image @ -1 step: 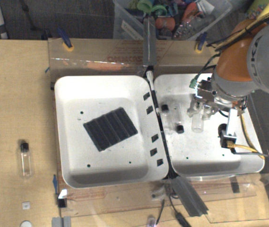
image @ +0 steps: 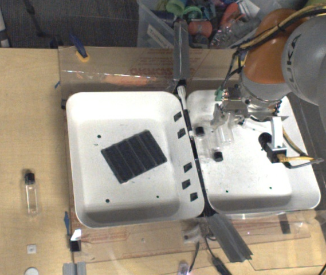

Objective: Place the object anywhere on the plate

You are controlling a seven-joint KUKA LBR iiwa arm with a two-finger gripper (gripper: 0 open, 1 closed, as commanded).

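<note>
A black ribbed plate (image: 134,155) lies flat and skewed in the left bin (image: 82,110). A small dark object (image: 218,155) rests on the floor of the right bin (image: 266,196), near its left wall. My gripper (image: 223,129) hangs over the right bin's upper left part, just above and behind the small object, apart from it. Its translucent fingers (image: 228,134) stand open with nothing between them. The grey arm with its orange band (image: 268,50) comes in from the upper right.
Another small dark piece (image: 199,131) sits by the wall between the bins. A clear vial (image: 31,192) lies on the wooden bench to the left. A tub of colourful items (image: 208,7) stands behind the bins. A yellow cable (image: 297,160) trails below the wrist.
</note>
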